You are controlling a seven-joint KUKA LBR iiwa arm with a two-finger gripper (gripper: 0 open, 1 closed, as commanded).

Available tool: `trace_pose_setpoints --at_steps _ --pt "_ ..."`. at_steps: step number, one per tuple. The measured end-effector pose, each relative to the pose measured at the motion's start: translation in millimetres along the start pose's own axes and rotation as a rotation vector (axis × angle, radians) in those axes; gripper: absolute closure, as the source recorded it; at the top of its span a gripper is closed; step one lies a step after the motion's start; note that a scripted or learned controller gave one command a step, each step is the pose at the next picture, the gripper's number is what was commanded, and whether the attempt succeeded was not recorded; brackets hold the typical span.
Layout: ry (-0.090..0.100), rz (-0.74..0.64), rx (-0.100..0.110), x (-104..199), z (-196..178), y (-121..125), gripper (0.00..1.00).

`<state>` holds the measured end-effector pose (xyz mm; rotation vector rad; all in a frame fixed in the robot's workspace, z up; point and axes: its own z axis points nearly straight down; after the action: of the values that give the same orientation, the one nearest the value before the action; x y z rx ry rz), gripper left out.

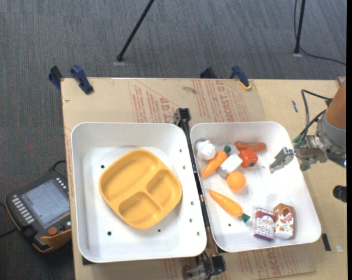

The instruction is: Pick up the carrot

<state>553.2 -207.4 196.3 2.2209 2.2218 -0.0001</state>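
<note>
- Carrot (225,203): lies flat in the right bin (307,206), below an orange ball (236,181).
- Gripper (282,158): over the bin's right side, carrying nothing; finger state cannot be told.
- Left bin (83,185): holds a yellow tray (140,188).

The tabletop (222,98) is a pale brown board with faded red print. Directly on it sit two shallow white bins, touching side by side. Taking the left bin (83,156) as the landmark, the right bin (281,130) lies just to its right. Behind the left bin, blue clamps (81,78) grip the tabletop's far edge, and another pair (240,76) sits farther right along that edge.
</note>
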Motion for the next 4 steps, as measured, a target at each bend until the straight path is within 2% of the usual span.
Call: trace_pose_setpoints --at_steps 1,2,3,4 --pt "0.003 -0.001 0.005 77.9 74.6 -11.1 0.0" --pt "0.003 0.0 0.006 112.3 109.7 -38.5 0.0" --pt "0.001 0.0 0.001 99.0 108.4 60.2 0.0" --pt "0.001 -0.002 0.007 126.4 109.2 89.5 0.0"
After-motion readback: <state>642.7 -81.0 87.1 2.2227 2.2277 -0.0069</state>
